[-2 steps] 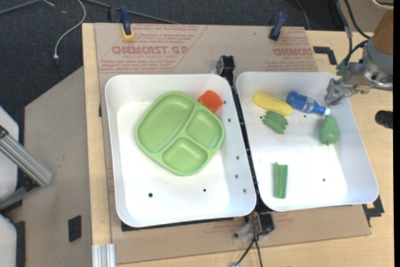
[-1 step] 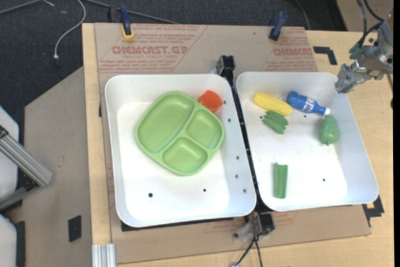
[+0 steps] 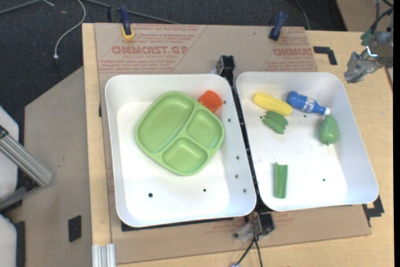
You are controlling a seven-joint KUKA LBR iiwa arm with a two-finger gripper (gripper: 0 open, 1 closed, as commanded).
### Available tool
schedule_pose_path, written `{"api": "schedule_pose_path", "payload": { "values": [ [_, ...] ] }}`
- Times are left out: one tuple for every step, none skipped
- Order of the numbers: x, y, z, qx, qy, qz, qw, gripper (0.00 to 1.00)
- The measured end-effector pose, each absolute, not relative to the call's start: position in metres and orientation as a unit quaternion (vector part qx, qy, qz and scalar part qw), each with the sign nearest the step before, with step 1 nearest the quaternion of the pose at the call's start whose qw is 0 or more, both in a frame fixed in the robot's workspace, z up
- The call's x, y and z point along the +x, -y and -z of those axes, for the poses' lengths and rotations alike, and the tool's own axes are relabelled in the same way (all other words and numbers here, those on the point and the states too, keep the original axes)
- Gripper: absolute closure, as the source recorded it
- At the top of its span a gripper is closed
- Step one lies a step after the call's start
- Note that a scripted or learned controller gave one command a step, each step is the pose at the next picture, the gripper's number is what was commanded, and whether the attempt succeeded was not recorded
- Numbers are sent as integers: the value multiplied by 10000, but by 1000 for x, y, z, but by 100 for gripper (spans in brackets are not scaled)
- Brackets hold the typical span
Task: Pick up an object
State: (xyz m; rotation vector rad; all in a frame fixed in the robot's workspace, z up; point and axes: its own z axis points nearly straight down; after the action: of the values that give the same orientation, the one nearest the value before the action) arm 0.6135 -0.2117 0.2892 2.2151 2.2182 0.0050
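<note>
Nearest the camera, at the bench's front edge, a black clamp (image 3: 262, 222) sits where the two bins meet. The left bin (image 3: 131, 197) carries a green divided plate (image 3: 180, 132) lying flat and turned at an angle, filling much of the bin's middle; its three compartments hold nothing visible. Just behind the plate's far right corner, touching or nearly touching its rim, sits a small orange object (image 3: 210, 99), close to the bin's back right corner.

In the right bin (image 3: 350, 184), the item closest to the front edge is a green stick-shaped piece (image 3: 280, 180), lying lengthwise near the bin's middle front. Farther back, near the right wall, rests a rounded green vegetable toy (image 3: 328, 130). Toward the back left of this bin lies a small leafy green piece (image 3: 275, 121), touching a yellow corn cob (image 3: 272, 104) just behind it (the cob lies slanted). Beside the cob, toward the back edge's middle, is a blue bottle (image 3: 306, 103) with a white cap, lying on its side.

Beyond the right bin's back right corner, over the bare bench, hangs the gripper (image 3: 361, 69), well apart from every object; whether its fingers are spread or pressed together I cannot tell. Two blue clamps (image 3: 127, 27) grip the cardboard's far edge.
</note>
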Motion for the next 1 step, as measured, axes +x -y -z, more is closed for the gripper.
{"api": "schedule_pose_path", "payload": {
  "values": [
    [614, 158, -291, 7050, -7092, -6, -11, 100]
  ]
}}
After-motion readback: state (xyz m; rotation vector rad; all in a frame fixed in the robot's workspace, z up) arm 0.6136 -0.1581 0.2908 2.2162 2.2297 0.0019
